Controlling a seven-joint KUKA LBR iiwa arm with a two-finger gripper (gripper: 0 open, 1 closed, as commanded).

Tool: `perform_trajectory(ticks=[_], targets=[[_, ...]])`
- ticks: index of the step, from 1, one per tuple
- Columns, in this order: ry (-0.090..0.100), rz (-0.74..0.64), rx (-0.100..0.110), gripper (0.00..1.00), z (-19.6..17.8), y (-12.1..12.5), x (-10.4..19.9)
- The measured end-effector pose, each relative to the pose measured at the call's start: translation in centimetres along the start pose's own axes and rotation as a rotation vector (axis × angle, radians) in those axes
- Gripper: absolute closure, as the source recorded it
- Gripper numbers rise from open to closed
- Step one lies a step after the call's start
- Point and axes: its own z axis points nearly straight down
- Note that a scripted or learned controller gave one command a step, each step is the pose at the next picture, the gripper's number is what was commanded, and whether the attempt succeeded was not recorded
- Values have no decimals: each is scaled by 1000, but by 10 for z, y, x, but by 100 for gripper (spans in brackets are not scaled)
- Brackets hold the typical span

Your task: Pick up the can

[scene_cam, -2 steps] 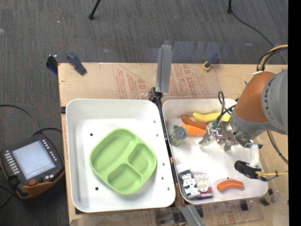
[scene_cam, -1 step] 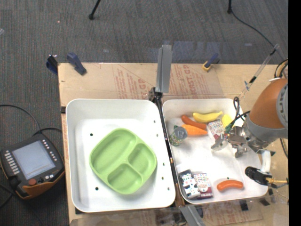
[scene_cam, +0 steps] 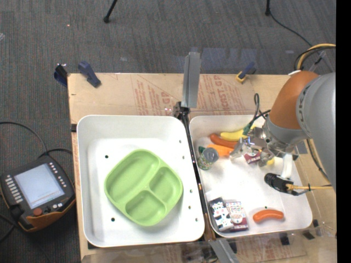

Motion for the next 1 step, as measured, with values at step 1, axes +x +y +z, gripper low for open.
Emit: perform_trajectory(ticks=[1], targets=[[-2, -149, -1, 0, 0, 5, 4]])
